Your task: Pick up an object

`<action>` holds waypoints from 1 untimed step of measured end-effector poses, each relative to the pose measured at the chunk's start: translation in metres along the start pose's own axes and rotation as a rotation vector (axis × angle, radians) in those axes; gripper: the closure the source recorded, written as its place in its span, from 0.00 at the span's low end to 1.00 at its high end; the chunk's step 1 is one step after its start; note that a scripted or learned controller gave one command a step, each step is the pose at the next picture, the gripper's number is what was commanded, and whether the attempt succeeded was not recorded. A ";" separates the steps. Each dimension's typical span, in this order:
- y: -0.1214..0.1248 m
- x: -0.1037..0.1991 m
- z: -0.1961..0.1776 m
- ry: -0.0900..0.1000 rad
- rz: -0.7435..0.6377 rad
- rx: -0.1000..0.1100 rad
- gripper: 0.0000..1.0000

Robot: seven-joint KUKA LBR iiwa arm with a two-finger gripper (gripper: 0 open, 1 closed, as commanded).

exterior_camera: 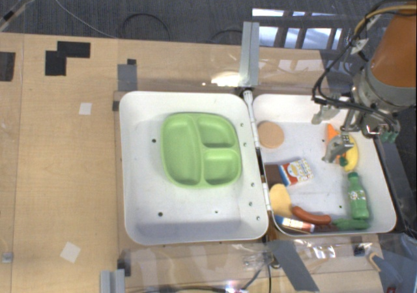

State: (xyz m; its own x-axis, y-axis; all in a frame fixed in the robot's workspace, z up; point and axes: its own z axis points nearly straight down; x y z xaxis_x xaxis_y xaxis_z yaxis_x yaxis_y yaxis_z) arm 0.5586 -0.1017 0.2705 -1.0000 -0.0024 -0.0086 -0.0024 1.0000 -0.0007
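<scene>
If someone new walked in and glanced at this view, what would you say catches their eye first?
Probably the green divided plate, lying alone in the left bin. Next comes the clutter in the right bin: a green bottle, a banana, a sausage and a round tan disc. The gripper hangs over that bin's far right side, beside the banana.

I see two smooth white plastic bins (pixel 137 174), a matt green plastic divided tray (pixel 199 149), a pale wood-look bench top (pixel 58 174), a glossy green plastic bottle (pixel 357 198), dull grey metal brackets (pixel 250 51).
</scene>
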 end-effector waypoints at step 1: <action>0.014 -0.025 0.161 -0.002 -0.037 -0.001 0.00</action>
State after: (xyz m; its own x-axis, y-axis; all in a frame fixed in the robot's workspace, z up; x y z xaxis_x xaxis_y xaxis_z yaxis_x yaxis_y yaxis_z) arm 0.5854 -0.0872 0.1094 -0.9992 -0.0397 -0.0102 -0.0397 0.9992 -0.0001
